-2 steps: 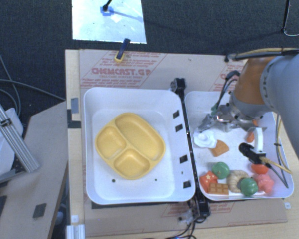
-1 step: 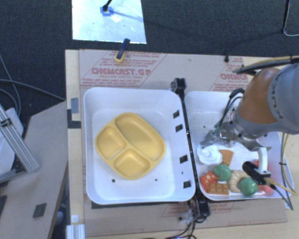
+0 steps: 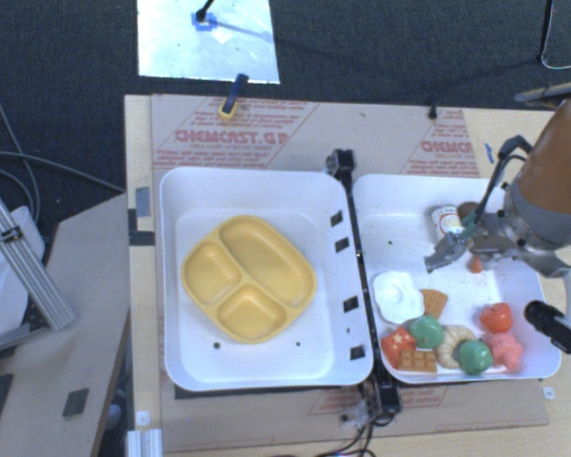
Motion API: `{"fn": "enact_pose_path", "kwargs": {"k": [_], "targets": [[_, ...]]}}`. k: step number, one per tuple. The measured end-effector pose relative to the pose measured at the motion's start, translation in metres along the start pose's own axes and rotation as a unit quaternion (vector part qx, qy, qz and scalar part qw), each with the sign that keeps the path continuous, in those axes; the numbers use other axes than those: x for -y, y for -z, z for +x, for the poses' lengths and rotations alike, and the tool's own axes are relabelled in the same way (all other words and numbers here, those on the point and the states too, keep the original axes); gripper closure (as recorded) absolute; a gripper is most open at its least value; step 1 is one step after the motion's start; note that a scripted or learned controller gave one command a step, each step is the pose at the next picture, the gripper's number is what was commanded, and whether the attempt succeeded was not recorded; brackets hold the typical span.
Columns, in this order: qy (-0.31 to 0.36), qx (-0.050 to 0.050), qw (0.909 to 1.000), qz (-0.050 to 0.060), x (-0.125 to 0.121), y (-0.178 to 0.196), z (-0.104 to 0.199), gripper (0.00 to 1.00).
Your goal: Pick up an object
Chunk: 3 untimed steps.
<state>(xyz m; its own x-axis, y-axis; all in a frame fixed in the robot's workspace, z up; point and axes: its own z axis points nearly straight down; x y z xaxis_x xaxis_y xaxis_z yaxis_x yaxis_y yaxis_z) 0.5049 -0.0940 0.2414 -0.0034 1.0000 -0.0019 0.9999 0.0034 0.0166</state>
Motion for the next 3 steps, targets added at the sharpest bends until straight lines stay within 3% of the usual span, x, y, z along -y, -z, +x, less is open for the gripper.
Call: {"fn": "enact_pose_path", "kwargs": {"k": [1, 2, 3], "targets": [[0.002, 0.0, 1.0, 0.005, 0.0, 0.003, 0.001, 1.0], [-0.004, 0.0, 1.0, 0.008, 0.02, -0.013, -0.068, 1.0], [-0.003, 0.0, 1.0, 0.009, 0.017, -0.052, -0.115, 1.0]]}}
